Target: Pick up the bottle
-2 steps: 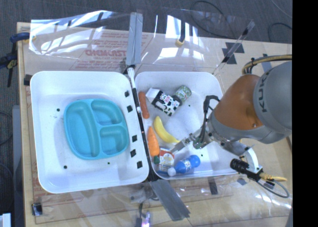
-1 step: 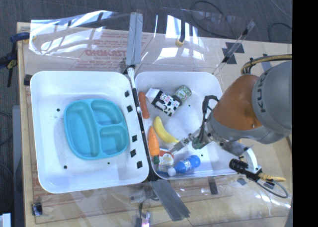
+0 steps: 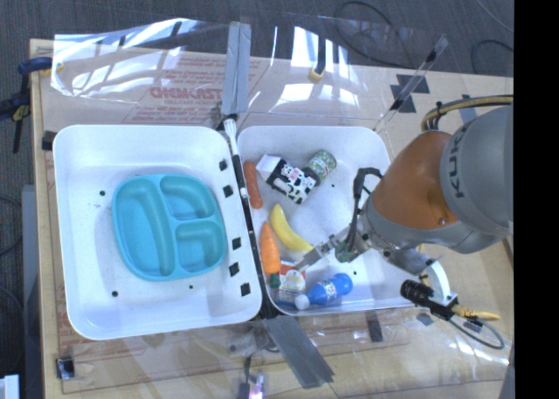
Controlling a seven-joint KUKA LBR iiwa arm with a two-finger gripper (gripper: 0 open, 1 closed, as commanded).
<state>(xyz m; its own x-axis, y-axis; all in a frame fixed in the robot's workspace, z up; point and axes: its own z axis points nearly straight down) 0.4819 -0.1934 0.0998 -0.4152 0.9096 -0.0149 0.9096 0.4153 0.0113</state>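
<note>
The bottle (image 3: 329, 290) is small and blue with a white cap. It lies on its side near the front wall of the right bin (image 3: 371, 140). My gripper (image 3: 307, 257) reaches in from the right, low over the bin. Its tip is just above and left of the bottle, close to the banana (image 3: 286, 230) and the large carrot (image 3: 270, 251). Nothing shows between the fingers. The grey arm with its orange band (image 3: 415, 192) covers the bin's right part.
The right bin also holds a cow-patterned carton (image 3: 290, 180), a green can (image 3: 321, 164), a small orange carrot (image 3: 252, 184) and a small colourful toy (image 3: 289, 281) next to the bottle. In the left bin (image 3: 79, 153) lies a blue divided plate (image 3: 169, 224).
</note>
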